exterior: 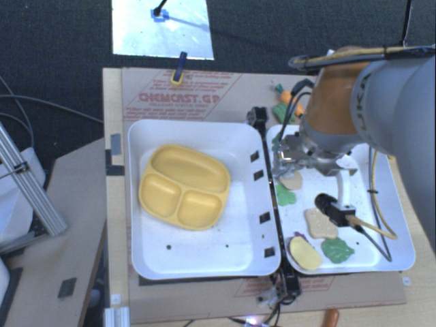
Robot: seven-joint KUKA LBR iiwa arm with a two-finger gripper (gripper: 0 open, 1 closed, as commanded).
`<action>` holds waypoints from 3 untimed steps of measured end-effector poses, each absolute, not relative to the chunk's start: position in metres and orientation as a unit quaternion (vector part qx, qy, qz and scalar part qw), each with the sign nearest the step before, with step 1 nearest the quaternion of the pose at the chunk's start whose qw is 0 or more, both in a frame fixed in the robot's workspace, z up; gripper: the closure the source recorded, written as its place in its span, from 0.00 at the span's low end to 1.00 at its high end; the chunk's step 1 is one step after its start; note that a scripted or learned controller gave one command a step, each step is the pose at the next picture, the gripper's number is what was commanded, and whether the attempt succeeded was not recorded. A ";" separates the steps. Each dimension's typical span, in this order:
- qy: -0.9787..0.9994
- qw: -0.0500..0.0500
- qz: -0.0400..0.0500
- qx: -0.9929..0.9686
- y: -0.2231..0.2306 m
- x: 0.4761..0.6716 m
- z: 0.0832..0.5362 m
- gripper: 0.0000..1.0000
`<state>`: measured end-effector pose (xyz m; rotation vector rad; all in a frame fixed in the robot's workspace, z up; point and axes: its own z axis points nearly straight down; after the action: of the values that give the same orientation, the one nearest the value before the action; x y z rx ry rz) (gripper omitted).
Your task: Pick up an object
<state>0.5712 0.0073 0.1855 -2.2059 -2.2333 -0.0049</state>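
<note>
My gripper (289, 161) hangs low over the far left part of the right bin (398, 240), under the grey arm with its orange band. Just in front of it lies a small beige piece (292, 181), and a green piece (285, 197) rests against the bin's left wall. Nearer the front are a tan toast-shaped piece (319, 225), a yellow oval piece (305, 253) and a green leafy piece (337, 250). Nothing can be seen held in the gripper.
A yellow divided plate (184, 186) lies in the left bin (204, 261). Green and orange items (283, 107) sit beyond the right bin's far rim. A blue and yellow tool (179, 69) lies on the cardboard behind the bins.
</note>
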 end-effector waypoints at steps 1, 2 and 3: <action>-0.705 -0.002 -0.001 -0.709 -0.063 0.509 0.250 1.00; -0.712 0.001 -0.002 -0.702 0.036 0.504 0.238 1.00; -0.710 -0.004 -0.006 -0.704 0.045 0.488 0.347 1.00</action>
<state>0.4879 0.0452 0.3472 -2.2184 -2.2350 -0.0187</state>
